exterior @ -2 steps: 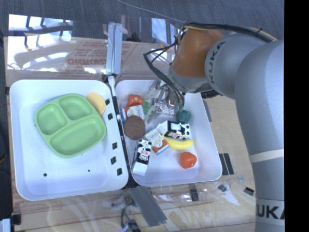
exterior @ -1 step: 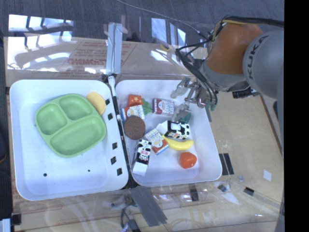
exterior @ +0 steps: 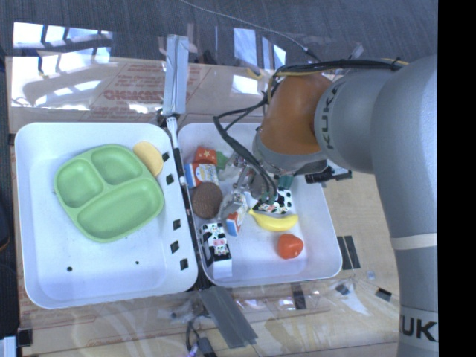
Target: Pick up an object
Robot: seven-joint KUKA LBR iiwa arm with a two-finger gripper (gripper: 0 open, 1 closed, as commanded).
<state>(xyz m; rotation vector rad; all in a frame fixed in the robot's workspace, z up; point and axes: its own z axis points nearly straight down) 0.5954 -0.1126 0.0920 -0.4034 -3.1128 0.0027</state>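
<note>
The hand [exterior: 245,192] is low in the right bin [exterior: 323,233], among the toys; I cannot tell its state. The banana [exterior: 274,221] lies just beside it. Advice: come down vertical, centre on 1 object, avoid the neighbours, e.g. the tomato [exterior: 290,246].

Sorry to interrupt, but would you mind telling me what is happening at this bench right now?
The grey arm reaches in from the right and has its pincer down among the toy groceries in the right bin. Beside it lie a banana, a brown ball, a small cow-print carton and a red tomato. Nothing is visibly lifted yet. The left bin holds a green divided plate with a yellow piece at its edge.
</note>
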